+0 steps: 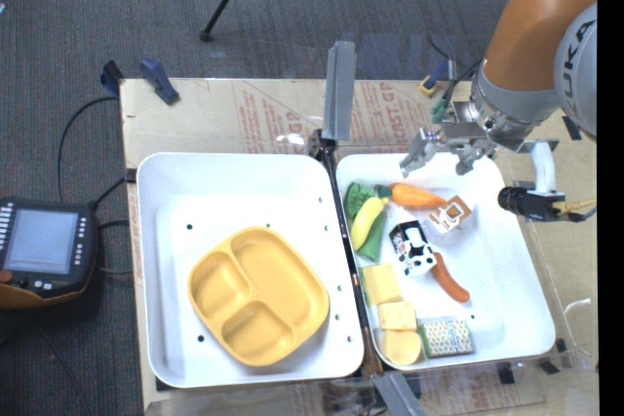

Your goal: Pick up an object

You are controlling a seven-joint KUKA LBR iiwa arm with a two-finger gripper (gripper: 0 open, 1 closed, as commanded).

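I am holding my gripper point(447, 151) spread and empty above the far edge of the right bin point(507, 307). The nearest candidate, the carrot point(419, 197), is lying just nearer than the gripper, close beside a small carton point(450, 212) and the corn point(367, 221). I am judging that a clean descent calls for straddling the carrot's narrow width, clear of the carton.

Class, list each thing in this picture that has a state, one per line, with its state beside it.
end effector: open, above right bin, holding nothing
yellow tray: right way up, nothing in its compartments, in left bin
carrot: lying flat in right bin
sausage: lying flat
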